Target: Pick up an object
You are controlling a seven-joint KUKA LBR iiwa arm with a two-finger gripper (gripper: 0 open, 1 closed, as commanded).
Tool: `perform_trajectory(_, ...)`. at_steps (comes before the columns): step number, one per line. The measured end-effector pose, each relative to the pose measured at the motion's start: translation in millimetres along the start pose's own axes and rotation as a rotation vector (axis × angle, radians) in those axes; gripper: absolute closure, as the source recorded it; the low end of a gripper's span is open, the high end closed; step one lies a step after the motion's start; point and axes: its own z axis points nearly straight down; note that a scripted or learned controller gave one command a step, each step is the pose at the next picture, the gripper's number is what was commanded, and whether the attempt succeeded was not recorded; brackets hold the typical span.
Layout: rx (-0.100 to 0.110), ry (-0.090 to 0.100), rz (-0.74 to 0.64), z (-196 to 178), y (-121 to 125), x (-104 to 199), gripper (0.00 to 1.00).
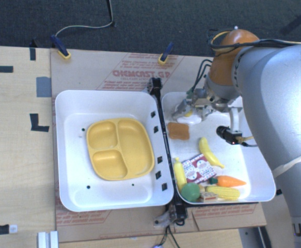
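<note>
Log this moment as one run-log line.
arm: over right bin | gripper: low at far end, above brown piece | held: nothing seen | left bin: yellow tray | task: not done

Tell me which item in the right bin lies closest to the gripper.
The brown bread slice, just below the gripper near the bin's top left. The banana, carrot and corn lie farther down.
</note>
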Motion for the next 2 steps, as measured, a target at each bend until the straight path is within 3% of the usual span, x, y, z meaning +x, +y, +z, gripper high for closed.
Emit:
perform_trajectory(1,0.017,-0.003,-0.002,-8.1,-3.4,-2.1,1.0)
perform_trajectory(2,0.01,-0.002,-0.001,-8.9,-1.9,-1.0,0.0)
